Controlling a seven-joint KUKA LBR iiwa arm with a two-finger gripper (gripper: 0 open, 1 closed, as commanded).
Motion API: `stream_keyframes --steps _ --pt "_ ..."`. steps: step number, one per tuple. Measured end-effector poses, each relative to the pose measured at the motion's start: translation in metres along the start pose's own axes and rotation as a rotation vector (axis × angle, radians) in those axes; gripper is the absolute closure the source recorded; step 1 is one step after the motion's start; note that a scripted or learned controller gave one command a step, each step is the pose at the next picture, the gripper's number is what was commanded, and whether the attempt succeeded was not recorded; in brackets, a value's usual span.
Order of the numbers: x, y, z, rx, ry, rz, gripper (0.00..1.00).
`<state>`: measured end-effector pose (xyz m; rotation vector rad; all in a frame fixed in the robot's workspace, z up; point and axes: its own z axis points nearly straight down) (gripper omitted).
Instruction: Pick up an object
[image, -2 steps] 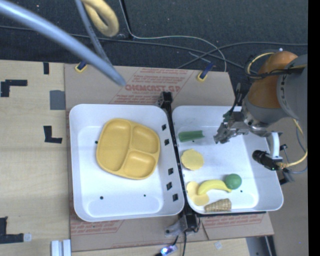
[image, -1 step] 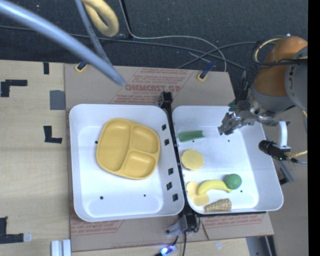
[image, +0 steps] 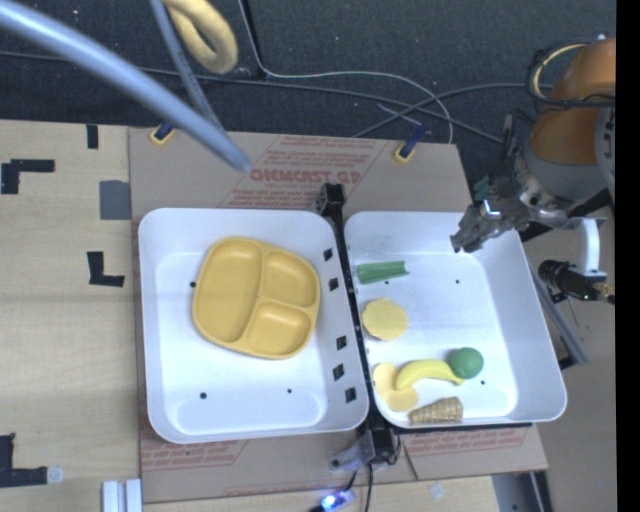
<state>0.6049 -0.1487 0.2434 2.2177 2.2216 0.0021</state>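
Two glossy white bins: one holds a smooth yellow divided plate.

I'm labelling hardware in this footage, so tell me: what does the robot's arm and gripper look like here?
The arm is a rounded grey body with an orange band above the wrist, and thin cables loop around that upper part. It narrows to a small dark gripper with grey metal parts and a small teal-green marking near its mount. A white bracket-like piece sits on the arm's side.
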Motion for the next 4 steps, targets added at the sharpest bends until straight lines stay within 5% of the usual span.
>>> stream_keyframes --steps 4 --pt "0.224 -0.013 0.015 0.006 0.002 -0.005 1.0"
